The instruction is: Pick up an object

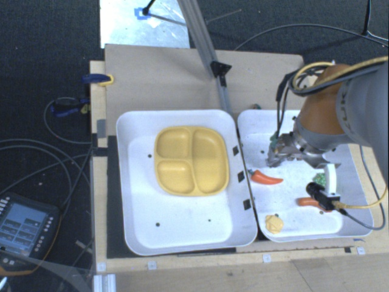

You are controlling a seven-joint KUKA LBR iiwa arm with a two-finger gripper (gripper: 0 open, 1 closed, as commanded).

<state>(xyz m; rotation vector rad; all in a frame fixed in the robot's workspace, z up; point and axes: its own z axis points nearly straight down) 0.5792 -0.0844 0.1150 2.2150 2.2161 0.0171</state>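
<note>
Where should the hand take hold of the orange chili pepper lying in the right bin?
Probably mid-body on the orange chili pepper, from straight above. It lies flat and roughly crosswise, tapering right, so fingers should close across its narrow width. The hand hovers just above-right of it.

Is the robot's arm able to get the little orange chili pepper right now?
Probably yes. The chili pepper lies uncovered on the right bin floor, just below the tool, and nothing sits between them.
</note>
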